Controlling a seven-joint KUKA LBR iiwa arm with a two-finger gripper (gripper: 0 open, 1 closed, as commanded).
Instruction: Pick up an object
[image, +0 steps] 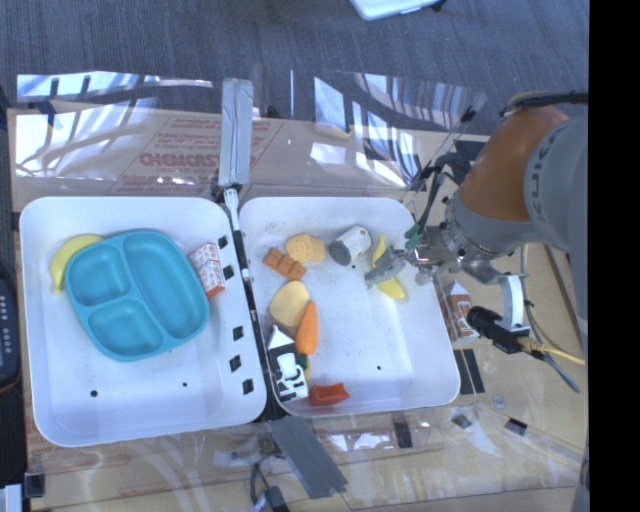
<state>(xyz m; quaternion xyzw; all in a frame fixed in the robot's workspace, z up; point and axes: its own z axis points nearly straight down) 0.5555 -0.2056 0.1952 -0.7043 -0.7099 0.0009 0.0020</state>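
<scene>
We judge the pick barely begun: the gripper (392, 268) hangs low in the right bin (430, 350) beside a yellow piece (392, 289), perhaps touching it, but we cannot tell its grip state, and nothing looks lifted yet.

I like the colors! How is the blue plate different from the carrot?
The blue plate is wide and flat with three compartments; the carrot is small, narrow and orange. The plate lies in the left bin, the carrot in the right bin among other toys. Both rest untouched.
</scene>
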